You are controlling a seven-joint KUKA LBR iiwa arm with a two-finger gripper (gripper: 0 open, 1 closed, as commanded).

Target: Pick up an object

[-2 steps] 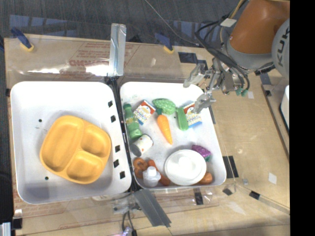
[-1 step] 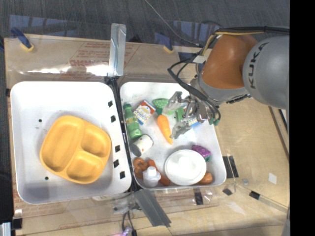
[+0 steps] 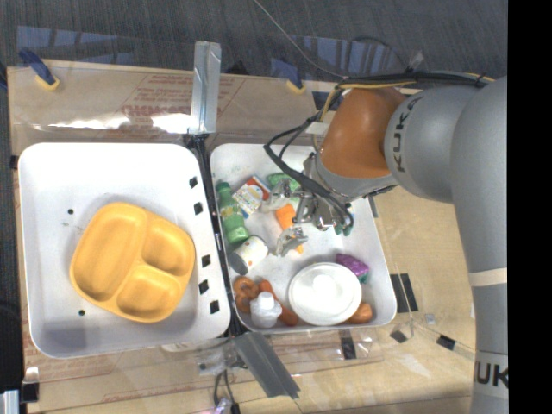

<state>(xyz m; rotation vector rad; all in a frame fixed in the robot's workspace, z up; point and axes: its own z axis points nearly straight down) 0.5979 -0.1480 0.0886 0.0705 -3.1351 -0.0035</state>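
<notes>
**A:** So the gripper [image 3: 304,222] is hung over the middle of the right bin [image 3: 379,257], right of frame centre. A small orange piece [image 3: 291,242] is seen just below the fingers, touching or nearly so. Whether it's actually pinched can't be told from this angle, and how far the fingers are spread can't be made out either.

**B:** Agreed, nothing can be called held here. The clutter is what worries me. The orange piece is crowded by a white cup [image 3: 252,250] to its left and a white bowl [image 3: 325,293] just below it, with a green bottle [image 3: 233,222] further left. If the fingers are closed off-centre, the piece could be nudged aside or a neighbour caught instead.

**A:** Yeah, and the piece is tiny, so a slip is likely if it's only clipped at one end.

**B:** Its long axis looks tilted, run roughly from lower left to upper right of the frame. Which end is the front can't be told.

**A:** The yellow tray [image 3: 131,260] in the left bin [image 3: 52,171] is well apart, so no trouble is expected there.
</notes>
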